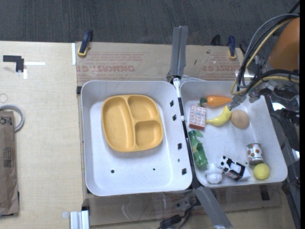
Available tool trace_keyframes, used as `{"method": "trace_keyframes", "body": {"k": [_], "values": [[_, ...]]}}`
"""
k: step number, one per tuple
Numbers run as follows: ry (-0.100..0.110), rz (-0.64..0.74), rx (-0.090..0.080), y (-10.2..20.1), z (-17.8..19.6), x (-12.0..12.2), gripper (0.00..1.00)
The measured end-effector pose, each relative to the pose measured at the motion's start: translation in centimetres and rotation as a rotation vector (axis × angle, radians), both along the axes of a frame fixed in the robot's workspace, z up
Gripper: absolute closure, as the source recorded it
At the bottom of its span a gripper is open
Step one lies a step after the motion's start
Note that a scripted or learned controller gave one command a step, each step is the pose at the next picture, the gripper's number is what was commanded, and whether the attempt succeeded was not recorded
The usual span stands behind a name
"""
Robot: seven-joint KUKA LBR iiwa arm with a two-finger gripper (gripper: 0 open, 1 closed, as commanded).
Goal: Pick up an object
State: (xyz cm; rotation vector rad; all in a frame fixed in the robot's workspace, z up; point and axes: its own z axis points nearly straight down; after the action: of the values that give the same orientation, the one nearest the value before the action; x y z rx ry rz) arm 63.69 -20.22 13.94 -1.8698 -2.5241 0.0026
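Observation:
The right bin [274, 128] holds several small things: an orange carrot [217, 100], a yellow banana [219, 117], a tan egg-shaped object [240, 119], a small printed box [197, 116], a green bottle [198, 149], a small can [255, 152], a yellow ball [261, 171], a black-and-white item [232, 168] and a white lump [214, 176]. My gripper [239, 99] hangs at the bin's back right, just above the banana's tip and the carrot's right end. Cables and the wrist hide much of it. Nothing shows between the fingers.
The left bin [95, 166] holds a yellow divided plate [132, 122]. A grey divider bar [178, 51] runs between the bins at the back. Cardboard [124, 61] lies behind them. A brown bag [7, 156] sits at the far left of the bench.

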Motion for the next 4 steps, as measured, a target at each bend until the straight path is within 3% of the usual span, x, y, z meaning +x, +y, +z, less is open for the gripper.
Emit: {"method": "trace_keyframes", "body": {"k": [1, 2, 3, 4], "values": [[0.001, -0.022, 0.001, 1.0, -1.4, 1.0, 0.00], [-0.024, 0.093, -0.006, 2.7, -3.8, -2.4, 0.00], [-0.019, 0.090, -0.003, 2.7, -3.2, -2.4, 1.00], [0.002, 0.101, 0.000, -0.6, 6.5, -6.2, 1.00]]}}
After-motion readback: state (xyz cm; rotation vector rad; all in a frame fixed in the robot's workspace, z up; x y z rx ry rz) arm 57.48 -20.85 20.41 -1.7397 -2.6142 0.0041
